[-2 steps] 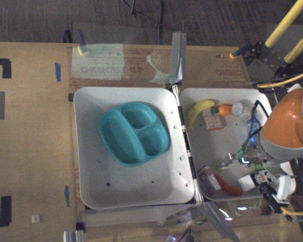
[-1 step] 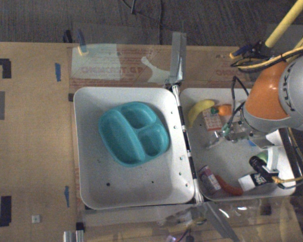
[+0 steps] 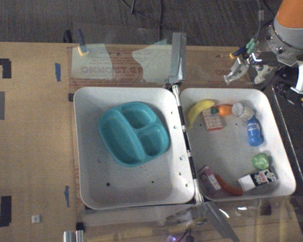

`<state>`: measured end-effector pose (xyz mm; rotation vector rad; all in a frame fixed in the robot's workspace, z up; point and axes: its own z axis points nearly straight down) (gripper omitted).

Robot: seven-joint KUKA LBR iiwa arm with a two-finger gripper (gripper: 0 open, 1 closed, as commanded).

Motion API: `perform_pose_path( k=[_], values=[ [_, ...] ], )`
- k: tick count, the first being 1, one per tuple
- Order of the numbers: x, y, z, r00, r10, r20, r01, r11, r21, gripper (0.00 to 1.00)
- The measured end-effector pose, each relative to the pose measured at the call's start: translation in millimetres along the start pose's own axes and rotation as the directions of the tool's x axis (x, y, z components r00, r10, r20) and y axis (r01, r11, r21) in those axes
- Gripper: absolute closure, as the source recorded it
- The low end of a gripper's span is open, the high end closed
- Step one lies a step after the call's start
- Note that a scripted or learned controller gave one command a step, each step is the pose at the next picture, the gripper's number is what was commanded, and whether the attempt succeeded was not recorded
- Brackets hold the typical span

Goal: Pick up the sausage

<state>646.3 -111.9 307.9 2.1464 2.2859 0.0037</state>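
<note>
Sausage (image 3: 228,185), reddish-brown, long and thin, is lying near the lower edge of the right shallow white plastic bin (image 3: 280,135), lower right of the frame. It is sitting angled, its upper-left end touching or just beside a small dark pink-labelled packet (image 3: 209,178), its lower-right end running up against a black-and-white printed carton (image 3: 258,178). Tight spot.

My two-finger gripper (image 3: 248,69) is hanging at the upper right of the frame, above the far rim of that bin and outside it, well apart from the sausage. Fingers (image 3: 234,73) are looking spread with a gap between them and nothing in it, so I am calling it open and holding nothing.

Step in hand, as I am judging it: getting over the sausage before descending. To do it well I am wanting to travel down-frame across the bin, passing over the blue plastic bottle (image 3: 254,133) and the green crumpled lump (image 3: 261,161) without dipping. Then I am turning the wrist so the fingers straddle the sausage across its narrow width, not along it. Aiming at the middle, which is the bare stretch between packet and carton. Coming down straight, since a slanted approach would be nudging the carton or rolling the sausage against the bin wall. Closing only once both fingers are flanking it.

Teal divided plate (image 3: 135,132) in the left white bin (image 3: 91,185) is not involved.
</note>
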Motion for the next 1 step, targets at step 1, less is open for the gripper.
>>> perform_pose_path(
  k=[1],
  values=[
    [6.2,-56.4,172.7,0.997,-0.071,-0.003,0.071,0.997,0.005,0.00]
  ],
)
